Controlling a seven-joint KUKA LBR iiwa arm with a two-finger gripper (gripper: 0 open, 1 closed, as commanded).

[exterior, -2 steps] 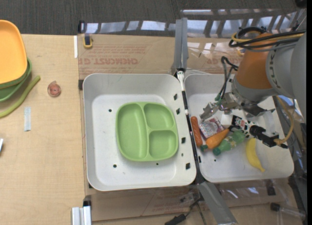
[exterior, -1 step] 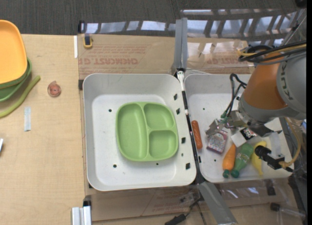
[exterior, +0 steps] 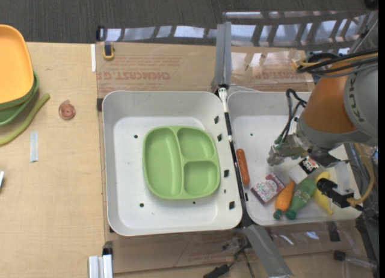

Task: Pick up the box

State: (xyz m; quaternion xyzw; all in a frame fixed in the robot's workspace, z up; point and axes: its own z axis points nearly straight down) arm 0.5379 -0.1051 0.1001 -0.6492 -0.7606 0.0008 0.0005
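The box (exterior: 267,188) lies flat in the right bin (exterior: 258,105), beside a carrot (exterior: 283,196). The gripper (exterior: 281,152) hovers just above-right of it, apparently positioned for descent; its state cannot be determined.

From my seat, both bins (exterior: 114,150) look like smooth white plastic with a soft sheen. The green divided plate (exterior: 180,162) in the left bin is matt plastic. At the upper left of the frame the orange dish (exterior: 13,60) looks glossier. The bench (exterior: 54,210) reads as pale wood, and brown cardboard (exterior: 156,69) lies under the bins, dull and printed. The small box (exterior: 267,188) at lower right seems to be printed card, though it is too small to be sure. The arm's orange band (exterior: 328,105) shines like painted metal.
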